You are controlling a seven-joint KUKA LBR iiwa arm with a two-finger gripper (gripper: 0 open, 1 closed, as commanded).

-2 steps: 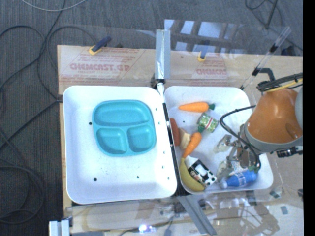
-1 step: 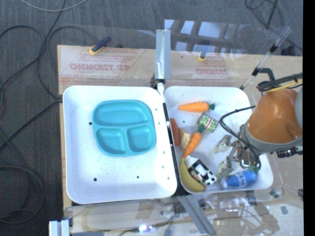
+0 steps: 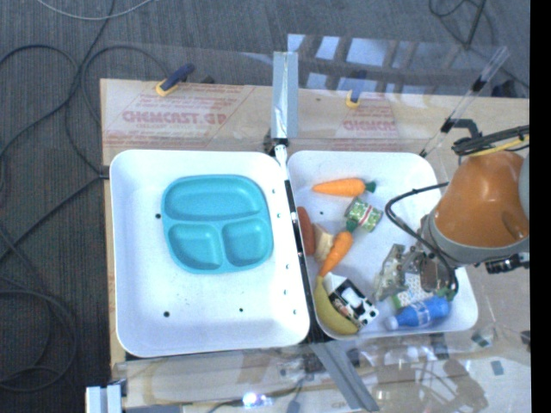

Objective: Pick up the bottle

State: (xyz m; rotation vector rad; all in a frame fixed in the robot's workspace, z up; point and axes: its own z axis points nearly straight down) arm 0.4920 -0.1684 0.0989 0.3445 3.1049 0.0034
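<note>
The bottle (image 3: 422,312) is blue with a white cap and lies on its side in the near right corner of the right bin (image 3: 297,256). My gripper (image 3: 406,275) hangs low over that corner, just above and slightly left of the bottle. Its metal parts blur into the clutter beneath them, and I cannot tell whether it touches the bottle. The grey arm with its orange band (image 3: 482,200) reaches in from the right and hides part of the bin's right side.
The right bin also holds two carrots (image 3: 340,186) (image 3: 336,252), a green can (image 3: 363,215), a brown sausage (image 3: 306,229), a banana (image 3: 330,312) and a black-and-white toy (image 3: 353,301). A blue divided plate (image 3: 218,222) lies in the left bin (image 3: 129,256).
</note>
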